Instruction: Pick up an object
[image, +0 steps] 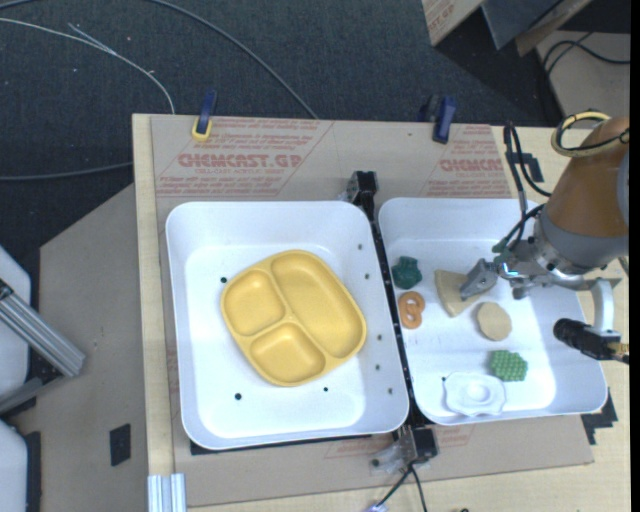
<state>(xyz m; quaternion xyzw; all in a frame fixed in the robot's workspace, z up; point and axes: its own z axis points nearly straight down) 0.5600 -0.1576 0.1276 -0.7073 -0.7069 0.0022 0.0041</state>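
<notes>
The surface (150, 250) carries two shallow white bins side by side; the left bin (200, 400) holds a yellow divided tray (292, 316) near its centre, tilted so that its long axis runs from 10 o'clock to 4 o'clock. The right bin (570, 395) holds six loose objects; a dark green piece (406, 271) lies at the bin's 10 o'clock, with an orange ring (411, 308) just beside it toward 6 o'clock; a tan wedge (455, 294) lies near the bin's centre; a round beige piece (493, 321) sits just beside the wedge toward 4 o'clock; a green knobbly piece (508, 365) lies at 5 o'clock; a white lidded cup (473, 393) rests at 6 o'clock against the near wall. The arm enters from 3 o'clock; the gripper (482, 282) sits low over the right bin, its fingers pointing toward 9 o'clock, with the tip at the tan wedge's upper right edge. Whether the fingers are spread or pressed together cannot be told; nothing is seen between them. Two clamps, one yellow (204, 122) and one blue (442, 118), sit on the far edge of the surface at 12 o'clock.
</notes>
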